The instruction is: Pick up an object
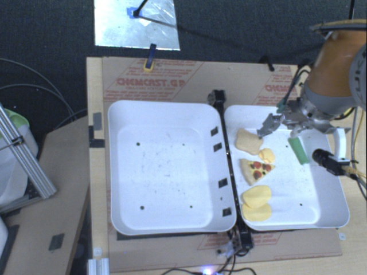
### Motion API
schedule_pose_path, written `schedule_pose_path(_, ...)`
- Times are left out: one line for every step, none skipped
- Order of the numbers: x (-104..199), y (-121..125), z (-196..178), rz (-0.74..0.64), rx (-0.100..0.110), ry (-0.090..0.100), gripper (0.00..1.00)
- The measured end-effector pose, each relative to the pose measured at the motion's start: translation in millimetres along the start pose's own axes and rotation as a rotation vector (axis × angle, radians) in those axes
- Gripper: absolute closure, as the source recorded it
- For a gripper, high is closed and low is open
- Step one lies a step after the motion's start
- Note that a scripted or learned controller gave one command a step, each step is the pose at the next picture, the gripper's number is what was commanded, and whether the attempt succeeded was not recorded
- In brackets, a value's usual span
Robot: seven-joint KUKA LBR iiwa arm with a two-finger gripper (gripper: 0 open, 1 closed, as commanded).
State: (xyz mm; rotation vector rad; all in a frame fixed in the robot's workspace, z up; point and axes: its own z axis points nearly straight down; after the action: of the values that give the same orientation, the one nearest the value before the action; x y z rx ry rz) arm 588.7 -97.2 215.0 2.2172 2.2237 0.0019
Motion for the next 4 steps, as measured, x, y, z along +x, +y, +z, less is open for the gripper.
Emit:
schedule_pose_path(10.6, -36.9, 132.7, 0.001, 0.001, -0.002, 0.0)
schedule_pose_path(9.6, -32.4, 114.4, 0.002, -0.01, -0.002, 1.0)
schedule_pose_path(79.6, -86.6, 25.8, -0.007, -0.003, 0.004, 1.0)
schedule_pose_path(94.4, -99.5, -93.1, -0.005, -0.014, 0.002, 1.0)
